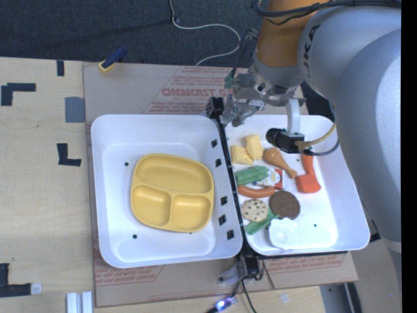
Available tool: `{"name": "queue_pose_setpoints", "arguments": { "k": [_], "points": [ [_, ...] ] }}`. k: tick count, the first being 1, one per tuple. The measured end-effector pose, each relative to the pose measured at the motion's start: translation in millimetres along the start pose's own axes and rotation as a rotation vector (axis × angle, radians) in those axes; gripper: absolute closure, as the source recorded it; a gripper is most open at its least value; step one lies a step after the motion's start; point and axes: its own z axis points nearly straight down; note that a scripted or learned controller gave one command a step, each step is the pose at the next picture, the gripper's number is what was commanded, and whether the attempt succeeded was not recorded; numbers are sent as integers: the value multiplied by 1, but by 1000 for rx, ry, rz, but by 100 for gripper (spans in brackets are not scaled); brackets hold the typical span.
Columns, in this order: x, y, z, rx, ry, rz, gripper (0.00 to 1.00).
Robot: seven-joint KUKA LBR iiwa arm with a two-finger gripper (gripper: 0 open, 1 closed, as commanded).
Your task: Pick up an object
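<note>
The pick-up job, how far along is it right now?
Nothing looks picked yet: the toy food, such as the carrot, drumstick and cookie, lies in the right bin. In hand: the tool hangs over the bins' shared edge near that bin's far corner, with nothing visibly held. Left: come down on one item, grip it and lift. The yellow tray sits in the left bin.

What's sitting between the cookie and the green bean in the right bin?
In the camera view, a hot dog lies between the green bean above it and the cookie below it.
</note>
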Motion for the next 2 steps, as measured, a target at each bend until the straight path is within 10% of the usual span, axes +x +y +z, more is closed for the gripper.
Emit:
{"name": "queue_pose_setpoints", "arguments": {
  "k": [2],
  "points": [
    [77,-2,2,2,-2,2,100]
  ]
}}
